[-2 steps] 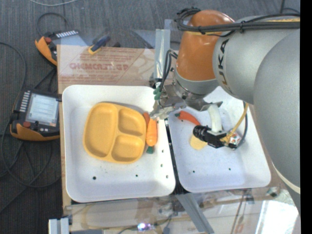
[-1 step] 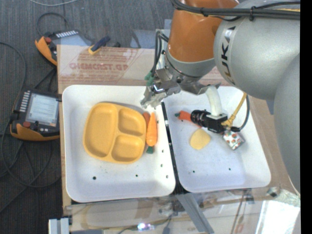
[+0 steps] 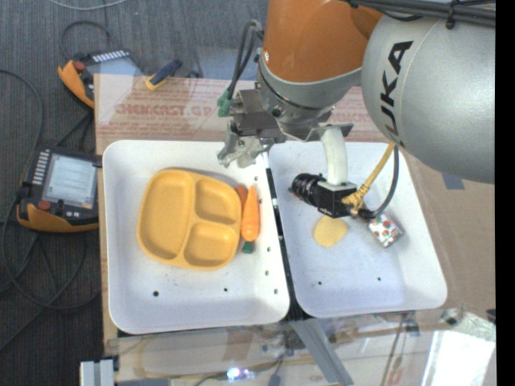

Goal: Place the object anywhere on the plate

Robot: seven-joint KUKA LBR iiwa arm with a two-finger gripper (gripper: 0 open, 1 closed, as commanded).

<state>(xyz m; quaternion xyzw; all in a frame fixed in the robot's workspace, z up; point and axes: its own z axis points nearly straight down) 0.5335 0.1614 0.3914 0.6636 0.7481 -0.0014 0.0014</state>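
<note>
A yellow divided plate (image 3: pixel 191 218) lies in the left bin (image 3: pixel 129 296). An orange carrot (image 3: pixel 250 213) with a green stem end lies lengthwise against the plate's right rim, on the bin floor between the plate and the bin wall. My gripper (image 3: pixel 240 153) hangs over the back right corner of the left bin, just behind the carrot's far tip and above it. Nothing shows in the gripper.
The right bin (image 3: pixel 418 288) holds a flat round yellow piece (image 3: pixel 331 232) and a small white block with red spots (image 3: pixel 385 232). A black unit with a yellow cable (image 3: pixel 322 193) hangs from the arm over that bin. A teach pendant (image 3: pixel 60 187) lies on the floor at left.
</note>
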